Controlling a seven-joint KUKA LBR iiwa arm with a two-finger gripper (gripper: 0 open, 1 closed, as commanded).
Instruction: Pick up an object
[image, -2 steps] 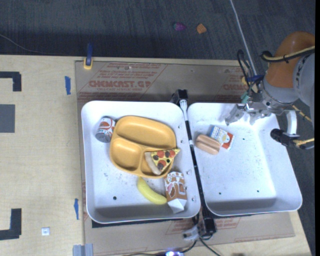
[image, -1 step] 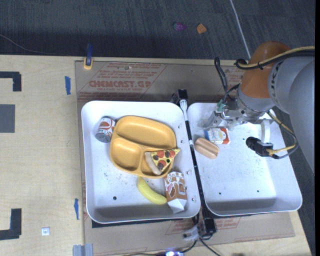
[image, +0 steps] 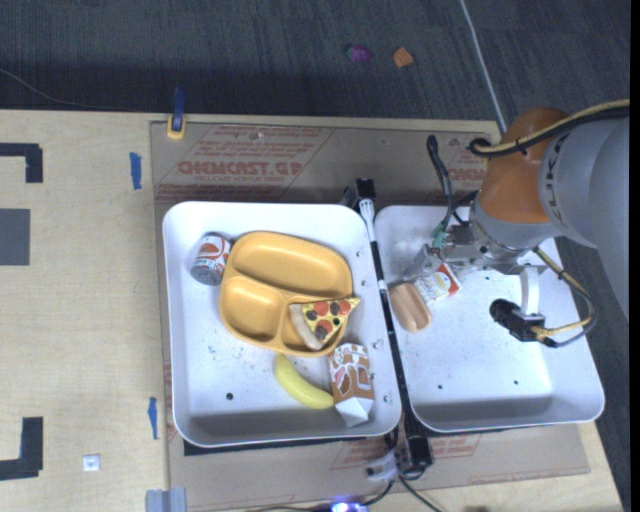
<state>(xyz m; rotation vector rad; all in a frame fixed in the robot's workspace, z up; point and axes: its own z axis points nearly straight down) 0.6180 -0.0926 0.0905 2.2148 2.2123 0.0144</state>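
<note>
The arm (image: 560, 170) enters from the right and reaches over the right bin (image: 500, 390). Its gripper (image: 447, 262) sits low over the upper left part of that bin, directly above a small red-and-white packet (image: 438, 285). Whether the claw is spread, pressed together or pinching the packet cannot be told, as the wrist body covers it.

Just beside the packet, toward the bin's left wall, lies a tan hot-dog bun (image: 409, 306).

The left bin (image: 190, 400) holds a yellow divided tray (image: 275, 285), tilted across the middle. A pizza slice (image: 322, 320) rests in the tray's lower right compartment. A crushed can (image: 209, 258) lies touching the tray's upper left edge. A banana (image: 303, 385) lies below the tray, and a brown-and-white carton (image: 351, 380) stands just beside it, near the right wall.

Both bins rest on a cardboard sheet (image: 250, 160).
</note>
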